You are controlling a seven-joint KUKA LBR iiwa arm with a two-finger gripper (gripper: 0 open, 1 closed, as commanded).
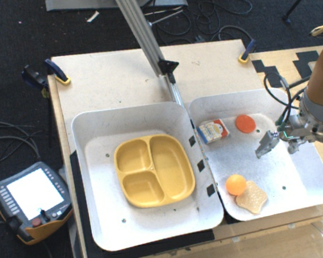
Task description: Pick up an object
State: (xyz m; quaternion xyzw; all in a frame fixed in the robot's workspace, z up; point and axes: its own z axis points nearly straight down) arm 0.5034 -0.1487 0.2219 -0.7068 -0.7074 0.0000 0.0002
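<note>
Two white bins sit side by side on the worktop. Left bin has a yellow divided plate in it. Right bin holds a small carton, a red disc, an orange ball touching a tan cookie-looking piece. The pincer hangs over the right bin with nothing between its fingers; honestly can't tell if they're spread or pressed together.

Gripper above right bin

Divided tray in left bin
</note>
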